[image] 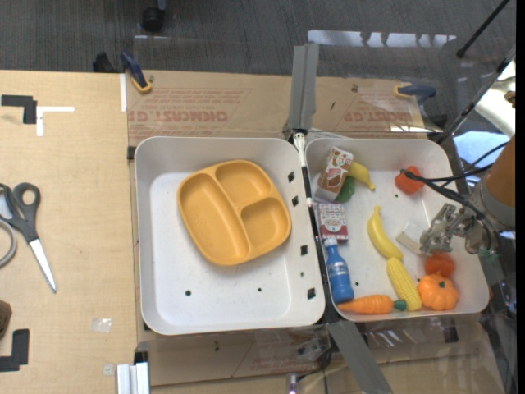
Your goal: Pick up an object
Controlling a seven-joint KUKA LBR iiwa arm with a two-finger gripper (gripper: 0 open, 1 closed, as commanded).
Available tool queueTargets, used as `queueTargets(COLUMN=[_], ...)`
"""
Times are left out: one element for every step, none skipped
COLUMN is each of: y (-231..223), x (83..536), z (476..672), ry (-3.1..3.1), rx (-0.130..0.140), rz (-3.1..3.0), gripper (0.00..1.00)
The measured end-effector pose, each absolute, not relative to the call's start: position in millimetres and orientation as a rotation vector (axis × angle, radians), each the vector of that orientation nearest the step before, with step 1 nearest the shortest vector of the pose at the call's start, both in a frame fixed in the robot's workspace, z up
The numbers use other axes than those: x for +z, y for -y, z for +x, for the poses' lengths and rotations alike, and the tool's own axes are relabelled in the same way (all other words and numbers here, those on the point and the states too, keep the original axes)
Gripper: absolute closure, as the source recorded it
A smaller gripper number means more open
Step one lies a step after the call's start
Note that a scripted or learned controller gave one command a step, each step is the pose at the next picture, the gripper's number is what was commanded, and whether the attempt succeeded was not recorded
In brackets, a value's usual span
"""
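Gripper (435, 235) hangs low over the right bin (385, 150), toward its 3 o'clock side, just beside a small white block (408, 240); whether it grips anything cannot be told. Around it lie a banana (379, 235), corn cob (402, 282), pumpkin (437, 292), carrot (367, 304), blue bottle (337, 273) and a red piece (408, 179) at 12 o'clock. An orange divided plate (234, 212) fills the middle of the left bin (156, 245), with bare floor along that bin's 6 o'clock edge.
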State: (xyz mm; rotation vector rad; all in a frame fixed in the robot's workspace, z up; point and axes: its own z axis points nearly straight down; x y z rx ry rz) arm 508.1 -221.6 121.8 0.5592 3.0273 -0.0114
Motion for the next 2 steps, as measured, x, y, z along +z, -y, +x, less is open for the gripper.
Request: queueTargets(y=[221, 123], x=[120, 105], z=[507.2, 491.3], ry=[-3.031, -3.018], rx=[-0.010, 0.001], rz=[0.560, 0.714], gripper=[0.00, 0.00])
